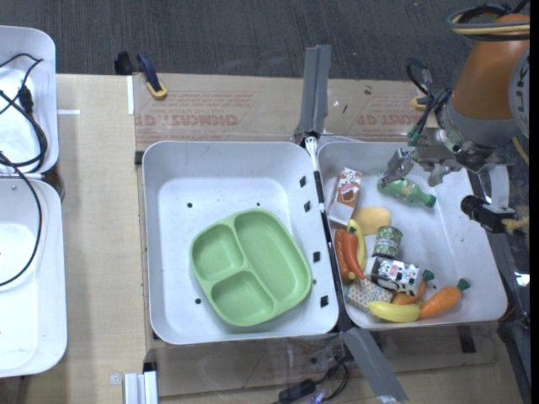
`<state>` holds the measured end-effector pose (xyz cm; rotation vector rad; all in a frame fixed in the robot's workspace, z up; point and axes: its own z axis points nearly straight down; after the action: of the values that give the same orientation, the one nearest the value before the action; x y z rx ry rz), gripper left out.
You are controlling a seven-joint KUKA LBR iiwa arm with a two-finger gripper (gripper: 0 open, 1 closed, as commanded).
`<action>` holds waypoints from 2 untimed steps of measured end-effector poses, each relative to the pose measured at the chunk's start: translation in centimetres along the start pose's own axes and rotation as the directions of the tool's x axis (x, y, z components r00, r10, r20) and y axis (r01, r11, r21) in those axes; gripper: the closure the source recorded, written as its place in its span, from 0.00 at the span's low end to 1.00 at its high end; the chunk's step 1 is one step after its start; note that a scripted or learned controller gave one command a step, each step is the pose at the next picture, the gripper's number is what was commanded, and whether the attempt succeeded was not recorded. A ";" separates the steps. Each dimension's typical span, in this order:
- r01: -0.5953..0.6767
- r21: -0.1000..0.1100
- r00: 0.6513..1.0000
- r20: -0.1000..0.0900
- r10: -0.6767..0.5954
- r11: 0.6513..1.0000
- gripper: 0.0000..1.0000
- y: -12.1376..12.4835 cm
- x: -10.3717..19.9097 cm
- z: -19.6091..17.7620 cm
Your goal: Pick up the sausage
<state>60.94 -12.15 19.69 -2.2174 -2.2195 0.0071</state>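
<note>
Two white bins are seen from above. In the left bin [168, 225], a green three-compartment plate [250, 268] is placed. In the right bin [472, 251], food toys are heaped at about seven o'clock. The reddish sausage [345, 255] is laid along the left wall, touching a yellow banana [393, 311]; a carrot [440, 300] is set just beside. At one o'clock, the gripper [418, 168] is positioned over a green bottle [408, 192], well apart from the sausage. Whether its fingers are parted or closed cannot be told.

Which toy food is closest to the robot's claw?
The green bottle, lying on its side right under the end effector. The carrot and banana sit at the bin's opposite end.
</note>
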 end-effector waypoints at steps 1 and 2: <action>-0.133 0.002 0.991 -0.002 0.133 0.991 0.00 -8.2 -0.5 10.4; -0.122 -0.025 0.992 0.002 0.123 0.992 0.00 -12.5 1.4 10.4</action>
<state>48.40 -10.79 9.35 -2.3645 -2.0925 -0.0159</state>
